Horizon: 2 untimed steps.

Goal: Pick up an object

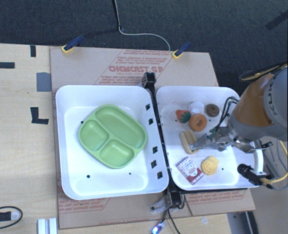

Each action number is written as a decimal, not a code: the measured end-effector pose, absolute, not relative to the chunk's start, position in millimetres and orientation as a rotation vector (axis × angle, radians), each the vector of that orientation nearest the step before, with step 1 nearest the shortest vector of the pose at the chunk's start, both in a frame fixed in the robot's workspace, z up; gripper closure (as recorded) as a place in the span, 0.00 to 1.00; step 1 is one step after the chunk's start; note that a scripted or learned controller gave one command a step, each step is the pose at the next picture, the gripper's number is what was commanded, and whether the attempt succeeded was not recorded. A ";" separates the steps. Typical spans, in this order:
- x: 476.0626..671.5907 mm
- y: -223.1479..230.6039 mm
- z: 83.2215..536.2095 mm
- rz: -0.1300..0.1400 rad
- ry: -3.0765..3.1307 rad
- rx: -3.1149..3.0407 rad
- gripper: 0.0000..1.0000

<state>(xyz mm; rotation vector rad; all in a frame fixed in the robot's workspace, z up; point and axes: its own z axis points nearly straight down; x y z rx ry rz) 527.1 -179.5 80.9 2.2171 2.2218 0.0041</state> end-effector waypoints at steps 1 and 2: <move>590.4 -155.4 85.5 0.005 2.225 2.212 0.00; 661.8 -132.0 85.2 -0.045 2.242 2.247 0.00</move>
